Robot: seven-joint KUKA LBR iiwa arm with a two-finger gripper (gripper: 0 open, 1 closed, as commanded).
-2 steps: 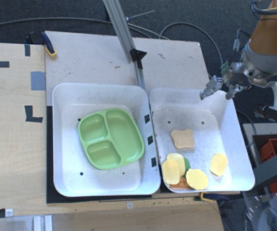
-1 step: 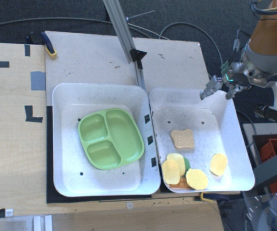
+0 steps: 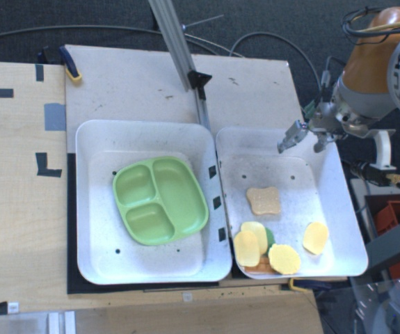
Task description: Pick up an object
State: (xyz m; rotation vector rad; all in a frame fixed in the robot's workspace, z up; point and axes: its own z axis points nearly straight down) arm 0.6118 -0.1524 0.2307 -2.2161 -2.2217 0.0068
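Pincer (image 3: 302, 138): two grey fingers spread apart, nothing between them; poised over the upper right corner of the right shallow white bin (image 3: 346, 207), at the far rim.

Arm (image 3: 370, 61): grey with orange band, entering from the right above the same bin.

Nearest candidate: tan, roughly square bread-like slice (image 3: 264, 200), flat on the bin floor near the centre; down and slightly left of the pincer, clear of its neighbours on all sides; no marked long axis.

Further candidates: pale yellow oval slice (image 3: 316, 238) alone by the right wall, almost straight below the pincer in view; cluster at the near rim of two yellow rounded slices (image 3: 248, 245) (image 3: 284, 259) touching, overlapping a small green piece (image 3: 269, 236).

Deciding relation: judged to be the diagonal run from pincer to the tan slice, shortest of all and unobstructed; descent over an isolated flat piece likely easier than over the crowded cluster.

Left bin (image 3: 88, 207): shallow, white, holding a light green three-compartment plastic tray (image 3: 160, 200), well apart from the pincer.

Counter (image 3: 19, 186): pale wood surface with grey tape marks beside the bins.
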